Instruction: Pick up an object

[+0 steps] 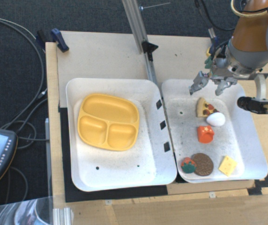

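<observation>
Seen from above at a slant: pincer [210, 87] hanging over the far end of the right bin [246, 163], fingers [197, 84] spread apart, nothing between them; just below it, a pizza slice [203, 108], then a white egg [215, 119] touching that slice; further below, an orange-red piece [205, 134]; well below, near the bin's front edge, a brown patty [202, 163] with a small red-and-green item [188, 165] beside it and a yellow cheese wedge [227, 165] off to its right; far left of the pincer, a yellow divided tray [108, 121] lying in the left bin [124, 172]; both bins side by side on the counter [101, 55].
</observation>
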`<state>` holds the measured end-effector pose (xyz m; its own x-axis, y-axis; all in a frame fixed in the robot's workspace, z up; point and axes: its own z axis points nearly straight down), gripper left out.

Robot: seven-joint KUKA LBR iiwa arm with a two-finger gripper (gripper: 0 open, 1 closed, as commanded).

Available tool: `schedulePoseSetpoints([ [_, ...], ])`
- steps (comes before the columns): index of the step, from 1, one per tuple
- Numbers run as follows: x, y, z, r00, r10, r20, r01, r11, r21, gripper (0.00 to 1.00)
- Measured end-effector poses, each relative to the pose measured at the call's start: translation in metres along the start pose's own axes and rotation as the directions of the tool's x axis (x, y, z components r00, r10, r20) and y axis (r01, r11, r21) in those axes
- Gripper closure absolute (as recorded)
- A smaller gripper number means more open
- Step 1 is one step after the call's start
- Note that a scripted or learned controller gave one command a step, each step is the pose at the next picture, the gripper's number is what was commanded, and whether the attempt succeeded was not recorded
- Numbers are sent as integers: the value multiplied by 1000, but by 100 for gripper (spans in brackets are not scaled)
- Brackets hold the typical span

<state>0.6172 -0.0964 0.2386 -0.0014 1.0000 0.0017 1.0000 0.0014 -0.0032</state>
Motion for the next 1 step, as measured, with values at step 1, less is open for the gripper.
schedulePoseSetpoints([
  [1,0,0,0,1000,0,0,0,1000,-1,0],
])
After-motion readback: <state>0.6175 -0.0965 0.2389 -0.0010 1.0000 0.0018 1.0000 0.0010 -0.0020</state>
